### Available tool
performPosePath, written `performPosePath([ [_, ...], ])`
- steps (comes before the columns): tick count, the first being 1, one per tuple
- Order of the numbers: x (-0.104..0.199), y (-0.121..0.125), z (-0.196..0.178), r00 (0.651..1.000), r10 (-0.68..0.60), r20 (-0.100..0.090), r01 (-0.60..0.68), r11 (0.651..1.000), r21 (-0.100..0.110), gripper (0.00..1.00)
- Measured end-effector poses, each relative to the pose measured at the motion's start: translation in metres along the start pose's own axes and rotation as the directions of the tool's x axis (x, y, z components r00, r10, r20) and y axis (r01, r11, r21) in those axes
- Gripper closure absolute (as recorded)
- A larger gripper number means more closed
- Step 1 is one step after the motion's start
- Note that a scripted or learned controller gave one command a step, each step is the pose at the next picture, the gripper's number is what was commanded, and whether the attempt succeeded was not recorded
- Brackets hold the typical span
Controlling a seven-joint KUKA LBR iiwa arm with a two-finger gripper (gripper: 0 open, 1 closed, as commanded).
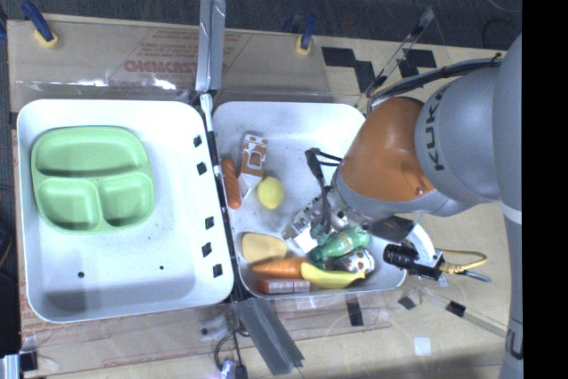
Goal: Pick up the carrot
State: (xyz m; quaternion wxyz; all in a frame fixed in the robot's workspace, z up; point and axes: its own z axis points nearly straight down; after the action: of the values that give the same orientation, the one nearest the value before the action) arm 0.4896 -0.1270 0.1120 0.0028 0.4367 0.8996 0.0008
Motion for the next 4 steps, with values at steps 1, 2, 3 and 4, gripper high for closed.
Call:
performPosePath([
  [1, 0.000, 0.000, 0.000, 1.000, 0.000, 0.000, 0.000, 1.000, 0.000, 0.00],
  [2, 0.018, 0.004, 0.019, 0.944, -0.330, 0.000, 0.330, 0.944, -0.001, 0.00],
  [3, 0.018, 0.004, 0.009, 0.943, -0.332, 0.000, 0.332, 0.943, 0.000, 1.00],
  [4, 0.042, 0.030, -0.106, 1.000, -0.024, -0.003, 0.024, 1.000, 0.003, 1.00],
])
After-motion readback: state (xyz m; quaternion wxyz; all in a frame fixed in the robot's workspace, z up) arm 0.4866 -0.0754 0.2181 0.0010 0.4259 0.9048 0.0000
